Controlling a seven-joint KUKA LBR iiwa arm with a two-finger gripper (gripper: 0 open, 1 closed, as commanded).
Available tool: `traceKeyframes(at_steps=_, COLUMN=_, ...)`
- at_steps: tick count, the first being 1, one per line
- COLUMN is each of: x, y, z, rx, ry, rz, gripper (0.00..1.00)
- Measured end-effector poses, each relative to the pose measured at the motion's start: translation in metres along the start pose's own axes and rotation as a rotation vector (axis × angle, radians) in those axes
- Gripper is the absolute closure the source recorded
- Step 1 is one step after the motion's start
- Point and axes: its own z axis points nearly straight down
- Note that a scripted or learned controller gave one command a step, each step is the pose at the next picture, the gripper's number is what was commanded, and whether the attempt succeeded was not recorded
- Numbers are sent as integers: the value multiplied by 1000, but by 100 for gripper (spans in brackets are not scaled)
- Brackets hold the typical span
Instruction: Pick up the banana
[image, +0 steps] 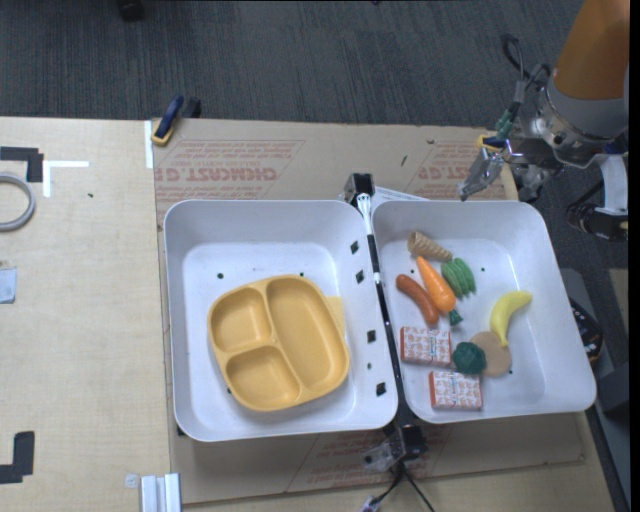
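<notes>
My gripper (478, 178) hangs released above the right bin's (560, 262) far rim; the banana (506, 314) lies inside, touching a tan disc (492, 354). I risk pinching both.

Banana (507, 314) in right bin (545, 245), tray (277, 342) left.

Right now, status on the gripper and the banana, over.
Gripper above the right white bin's far rim, nothing between its fingers. Yellow plastic banana lying in that bin, near end by a tan round piece. Nothing on top of it.
</notes>
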Motion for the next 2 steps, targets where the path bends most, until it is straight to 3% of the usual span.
traceKeyframes(at_steps=1, x=-51, y=-53, z=102, rx=-1, ry=0, rz=-167, gripper=0)
traceKeyframes(at_steps=2, x=-81, y=-103, z=185, rx=-17, ry=-11, rz=-515, gripper=0)
